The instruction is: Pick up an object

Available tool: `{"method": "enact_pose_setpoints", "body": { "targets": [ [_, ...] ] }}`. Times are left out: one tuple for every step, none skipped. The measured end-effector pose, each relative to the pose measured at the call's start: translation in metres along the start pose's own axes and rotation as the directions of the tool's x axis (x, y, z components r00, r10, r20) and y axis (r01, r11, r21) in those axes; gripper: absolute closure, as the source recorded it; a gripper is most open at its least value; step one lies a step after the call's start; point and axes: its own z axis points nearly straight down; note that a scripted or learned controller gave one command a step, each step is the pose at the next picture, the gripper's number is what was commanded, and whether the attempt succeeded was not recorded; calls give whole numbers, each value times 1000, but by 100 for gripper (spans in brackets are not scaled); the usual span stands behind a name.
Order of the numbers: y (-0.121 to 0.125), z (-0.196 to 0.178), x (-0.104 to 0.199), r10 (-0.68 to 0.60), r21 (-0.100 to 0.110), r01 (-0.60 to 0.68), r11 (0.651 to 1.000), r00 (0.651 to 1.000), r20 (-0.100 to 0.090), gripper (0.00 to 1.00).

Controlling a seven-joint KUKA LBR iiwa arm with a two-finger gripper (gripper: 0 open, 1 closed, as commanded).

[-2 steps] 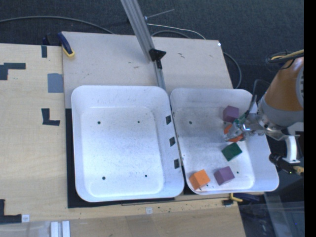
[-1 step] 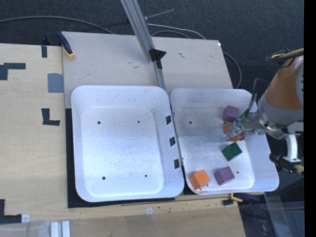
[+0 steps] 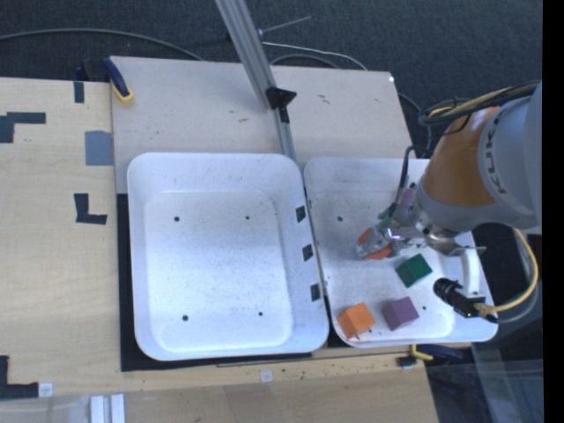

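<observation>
My gripper (image 3: 374,244) is low inside the right bin (image 3: 344,183), near its middle, reaching in from the right under the grey arm with the orange band (image 3: 458,170). A small red-orange thing (image 3: 379,253) shows right at the gripper's tip, partly hidden by it. A green block (image 3: 412,270) lies just to the right of and below the gripper, close to it. Nearer the front wall of the bin sit an orange block (image 3: 356,320) and a purple block (image 3: 400,312), side by side and apart from the gripper.
The left bin (image 3: 141,236) stands against the right one. A slanted metal rail (image 3: 251,47) runs from the top down to the bins' shared back corner. Black cables and a connector (image 3: 454,296) hang by the right bin's right edge.
</observation>
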Motion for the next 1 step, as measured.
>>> {"method": "enact_pose_setpoints", "body": {
  "targets": [
    [-13,0,-7,6,-1,-6,1000,1000,4,100]
  ]
}}
